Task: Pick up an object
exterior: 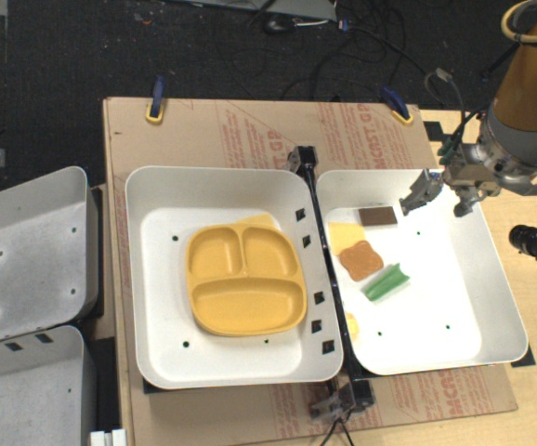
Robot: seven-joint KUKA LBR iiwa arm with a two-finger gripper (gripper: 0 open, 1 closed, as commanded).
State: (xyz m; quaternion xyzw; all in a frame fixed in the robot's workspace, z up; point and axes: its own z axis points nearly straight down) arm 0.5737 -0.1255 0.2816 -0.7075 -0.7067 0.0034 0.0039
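Nearest the lens, at the bottom edge of the bench, a black clamp (343, 400) grips the cardboard sheet (250, 128) just below the seam where the two white bins meet. That brown sheet lies under both bins and carries faint red lettering; two yellow-and-blue clamps (156, 101) hold its far edge down.

Left bin (148, 277) holds a yellow divided plate (246, 281) with three compartments, two small ones toward the far side and one long one toward the near side. It sits roughly in the bin's middle.

Right bin (491, 286) holds several small things gathered in its left half. A green block (385, 282) lies tilted, with a reddish-brown toast-shaped piece (360, 260) just beside it on the upper left. A pale yellow flat piece (343, 236) sits under and behind the brown one, against the divider. A dark brown rectangular piece (377, 216) lies farther back, near the bin's rear wall. A small yellow bit (351, 324) shows at the divider lower down.

Over the rear right part of that bin hangs the gripper (443, 195), reaching in from the right below the arm's orange band (529, 82). Its two fingers are spread wide apart, one tip near the dark brown piece and the other farther right, with nothing between them. All the objects lie on the bin floor, apart from the fingers.
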